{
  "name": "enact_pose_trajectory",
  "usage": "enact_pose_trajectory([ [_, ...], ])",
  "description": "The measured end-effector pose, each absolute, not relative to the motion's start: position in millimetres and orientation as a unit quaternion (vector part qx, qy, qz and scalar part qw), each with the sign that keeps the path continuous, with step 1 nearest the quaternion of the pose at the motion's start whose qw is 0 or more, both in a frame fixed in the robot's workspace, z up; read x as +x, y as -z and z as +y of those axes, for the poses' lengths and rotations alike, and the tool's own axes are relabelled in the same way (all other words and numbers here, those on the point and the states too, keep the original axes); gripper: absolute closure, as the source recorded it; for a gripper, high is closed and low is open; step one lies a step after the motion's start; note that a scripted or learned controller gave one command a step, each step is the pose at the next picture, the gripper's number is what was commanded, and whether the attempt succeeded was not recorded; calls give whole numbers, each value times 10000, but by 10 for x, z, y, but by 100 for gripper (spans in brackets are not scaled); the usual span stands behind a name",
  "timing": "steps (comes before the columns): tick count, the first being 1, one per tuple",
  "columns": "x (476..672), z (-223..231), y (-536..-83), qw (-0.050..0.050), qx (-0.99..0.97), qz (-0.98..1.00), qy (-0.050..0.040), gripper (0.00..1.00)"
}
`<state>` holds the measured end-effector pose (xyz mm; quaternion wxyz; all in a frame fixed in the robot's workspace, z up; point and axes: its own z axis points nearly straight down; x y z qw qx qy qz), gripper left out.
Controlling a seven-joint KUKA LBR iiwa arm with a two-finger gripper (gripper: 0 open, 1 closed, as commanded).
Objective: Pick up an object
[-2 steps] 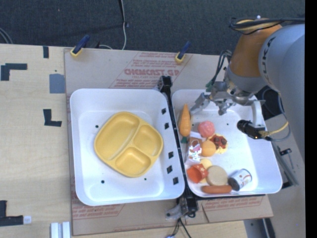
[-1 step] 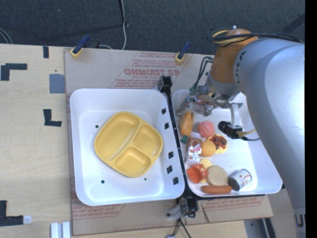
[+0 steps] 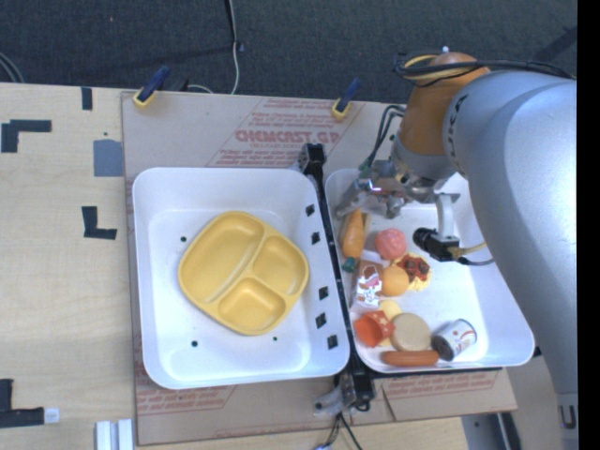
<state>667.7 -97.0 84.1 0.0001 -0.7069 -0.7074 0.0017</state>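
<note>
My gripper (image 3: pixel 364 195) hangs over the far left corner of the right bin (image 3: pixel 495 300), below the orange wrist band. Just under it lies an orange carrot-shaped piece (image 3: pixel 352 234) against the bin's left wall. Beside that sit a pink ball (image 3: pixel 391 244), an orange fruit (image 3: pixel 395 280) and a red-and-yellow piece (image 3: pixel 416 268). Closer to the front are a red-and-white packet (image 3: pixel 367 286), a red cup (image 3: pixel 370 329), a tan bun (image 3: pixel 410 331), a sausage (image 3: pixel 410 356) and a small can (image 3: pixel 457 337). Whether the gripper touches anything is hidden from this angle.
The left bin (image 3: pixel 159 279) holds a yellow divided plate (image 3: pixel 244 272). A black divider rail (image 3: pixel 323 251) runs between the two bins. The big grey arm (image 3: pixel 525 176) covers the right bin's far right side. Black cable loops by the wrist (image 3: pixel 441 242).
</note>
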Motion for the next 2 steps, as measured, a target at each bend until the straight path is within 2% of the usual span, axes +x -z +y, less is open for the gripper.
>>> enact_pose_trajectory([
  [1, 6390, -959, -892, 11, -7073, -7069, -15, 0],
  [2, 6399, -948, -984, 12, -7067, -7075, -9, 100],
])
